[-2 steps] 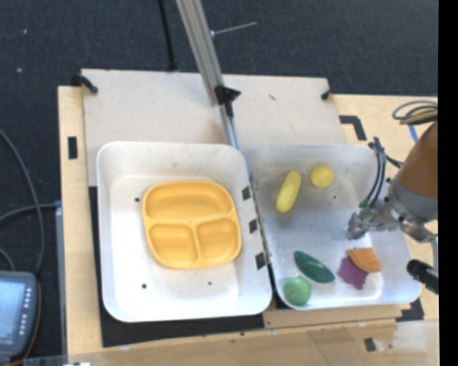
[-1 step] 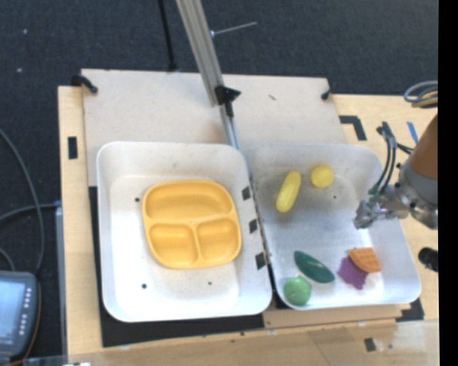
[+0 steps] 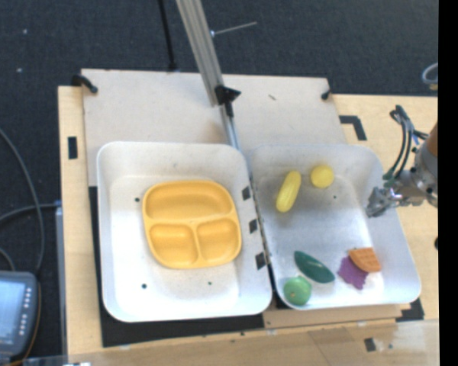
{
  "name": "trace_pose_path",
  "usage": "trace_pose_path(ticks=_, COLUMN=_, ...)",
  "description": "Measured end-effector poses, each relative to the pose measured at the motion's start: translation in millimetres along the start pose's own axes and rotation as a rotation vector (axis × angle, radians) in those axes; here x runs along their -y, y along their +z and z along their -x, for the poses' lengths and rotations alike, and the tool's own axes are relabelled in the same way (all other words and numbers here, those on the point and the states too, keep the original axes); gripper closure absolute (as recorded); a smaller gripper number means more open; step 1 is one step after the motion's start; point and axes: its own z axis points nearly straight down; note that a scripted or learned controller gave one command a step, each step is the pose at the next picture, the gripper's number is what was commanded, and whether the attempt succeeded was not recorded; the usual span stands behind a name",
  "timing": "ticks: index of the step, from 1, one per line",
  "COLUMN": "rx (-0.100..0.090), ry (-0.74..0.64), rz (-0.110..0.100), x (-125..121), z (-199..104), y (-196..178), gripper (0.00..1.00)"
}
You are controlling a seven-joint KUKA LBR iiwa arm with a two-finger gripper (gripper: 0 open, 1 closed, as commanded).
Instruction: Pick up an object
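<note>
Two shallow white plastic bins with rounded corners are seen side by side on a pale wooden bench [image 3: 72, 227]. The left bin [image 3: 122, 280] has a faintly speckled floor, on which a smooth, glossy yellow-orange plastic tray [image 3: 191, 223] lies flat; the tray is divided into three compartments, one long section at the far side and two smaller ones nearer the camera.

In the right bin [image 3: 351, 219] several small objects are scattered well apart from the arm. A yellow elongated piece shaped like a corn cob or banana [image 3: 288, 191] lies at a slant near the far left, with a small round yellow ball [image 3: 322, 176] just beside it. Near the front edge a dark green leaf-shaped oval [image 3: 314, 266] is seen, and a light green rounded fruit-like object [image 3: 297, 289] sits near it in the front corner. To the right, a ridged orange piece [image 3: 365, 260] touches a purple piece [image 3: 352, 273]; their exact shapes are hard to make out.

The metallic grey gripper [image 3: 383, 199] is seen over the right rim of the right bin, with cables above it. Nothing is visibly held, and whether its claw is spread or pressed together cannot be told, as the detail is too small and blurred. The arm is cut off at the right.

A ribbed aluminium post [image 3: 198, 36] rises from behind the bins.
</note>
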Motion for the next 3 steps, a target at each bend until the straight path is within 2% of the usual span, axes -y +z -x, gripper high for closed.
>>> trace_pose_path(ticks=1, rx=-0.004, ry=-0.005, rz=-0.002, x=-9, z=-56, y=-14, gripper=1.00)
trace_pose_path(ticks=3, rx=-0.005, ry=-0.004, rz=-0.006, x=-14, z=-165, y=-3, gripper=1.00)
